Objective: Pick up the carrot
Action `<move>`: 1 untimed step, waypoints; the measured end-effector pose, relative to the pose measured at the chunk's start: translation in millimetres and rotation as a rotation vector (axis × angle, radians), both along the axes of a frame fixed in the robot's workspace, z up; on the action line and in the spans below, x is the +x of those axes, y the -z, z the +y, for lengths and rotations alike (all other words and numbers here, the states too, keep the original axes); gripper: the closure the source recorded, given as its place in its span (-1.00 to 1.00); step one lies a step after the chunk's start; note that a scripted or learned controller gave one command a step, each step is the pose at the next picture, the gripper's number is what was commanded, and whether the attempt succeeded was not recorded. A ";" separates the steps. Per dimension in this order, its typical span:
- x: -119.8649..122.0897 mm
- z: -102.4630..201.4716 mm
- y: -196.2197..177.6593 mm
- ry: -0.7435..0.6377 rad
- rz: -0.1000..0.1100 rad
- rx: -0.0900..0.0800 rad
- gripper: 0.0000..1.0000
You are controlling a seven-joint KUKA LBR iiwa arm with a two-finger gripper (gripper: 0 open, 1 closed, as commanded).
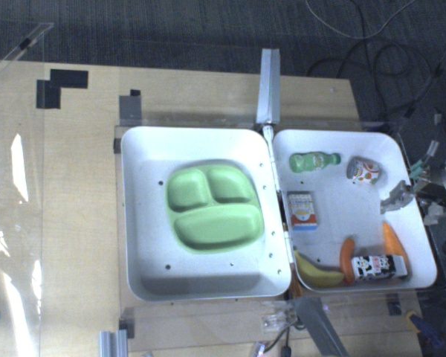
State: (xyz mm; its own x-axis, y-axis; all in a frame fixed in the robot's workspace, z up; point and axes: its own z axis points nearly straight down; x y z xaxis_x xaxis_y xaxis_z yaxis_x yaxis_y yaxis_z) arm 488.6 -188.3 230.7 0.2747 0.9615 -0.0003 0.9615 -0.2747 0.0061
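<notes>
End effector [398,196] low over right bin's [334,141] right rim (open/closed: can't tell), just above carrot [392,239].

At the right edge, the gripper [403,194] shows as a small light-grey metal piece with an angular, tapering outline and a darker shadowed underside. Behind it sits a cluster of pale grey and dark hardware, blurred and too small to make out in detail, with a thin greenish cable or tube running up from it. The parts look matte and dull rather than shiny, and no markings or screws can be read on them at this size.
</notes>
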 end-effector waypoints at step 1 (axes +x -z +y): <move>1.0 9.6 134.0 -0.238 -0.002 0.000 -1.00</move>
State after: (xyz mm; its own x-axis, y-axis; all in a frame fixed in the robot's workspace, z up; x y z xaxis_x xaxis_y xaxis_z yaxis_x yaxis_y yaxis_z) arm 489.6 -178.7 96.7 0.0398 0.9992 0.0000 0.9992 -0.0398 0.0076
